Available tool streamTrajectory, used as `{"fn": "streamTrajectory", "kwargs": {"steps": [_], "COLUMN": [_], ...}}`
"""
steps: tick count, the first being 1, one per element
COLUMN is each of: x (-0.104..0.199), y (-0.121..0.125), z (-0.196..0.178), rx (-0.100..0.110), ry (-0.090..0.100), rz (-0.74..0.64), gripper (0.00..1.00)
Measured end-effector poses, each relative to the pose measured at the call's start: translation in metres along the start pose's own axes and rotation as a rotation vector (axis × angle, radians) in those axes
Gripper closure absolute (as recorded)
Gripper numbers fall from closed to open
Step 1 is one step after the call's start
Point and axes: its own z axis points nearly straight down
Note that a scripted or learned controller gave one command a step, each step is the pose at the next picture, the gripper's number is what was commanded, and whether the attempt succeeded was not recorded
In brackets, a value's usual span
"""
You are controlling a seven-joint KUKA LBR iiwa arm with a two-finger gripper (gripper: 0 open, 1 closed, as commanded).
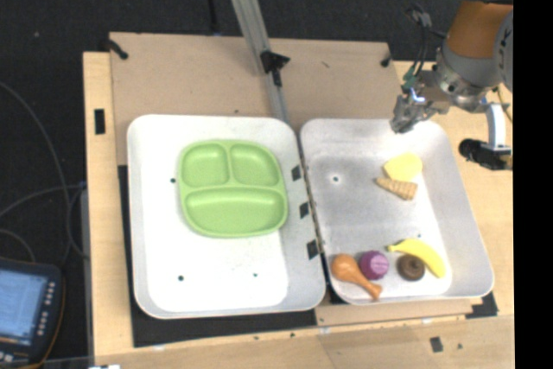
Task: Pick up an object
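Note:
My gripper (pixel 403 124) hangs over the far right corner of the right bin (pixel 346 212), above and slightly left of a yellow wedge with a tan waffle edge (pixel 401 174). Nothing shows between its tips. Along the bin's near edge lie an orange drumstick-shaped toy (pixel 354 273), a purple ball-like toy (pixel 373 264), a dark brown ring (pixel 411 268) and a yellow banana (pixel 421 254).
The left bin (pixel 155 272) holds a green divided plate (pixel 232 188). A grey metal pole (pixel 246 9) rises from behind the seam between the bins. A tablet (pixel 24 307) sits off the bench at lower left.

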Motion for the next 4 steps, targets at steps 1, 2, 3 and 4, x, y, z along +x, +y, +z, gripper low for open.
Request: {"fn": "streamTrajectory", "kwargs": {"steps": [1, 2, 3, 4], "x": [0.043, 0.101, 0.148, 0.21], "y": [0.004, 0.01, 0.007, -0.001], "z": [-0.002, -0.004, -0.018, -0.026], "rx": [-0.001, -0.001, -0.003, 0.001], "ry": [0.002, 0.004, 0.004, 0.005], "rz": [-0.006, -0.008, -0.008, -0.009], "gripper": [1.0, 1.0, 1.0, 1.0]}}
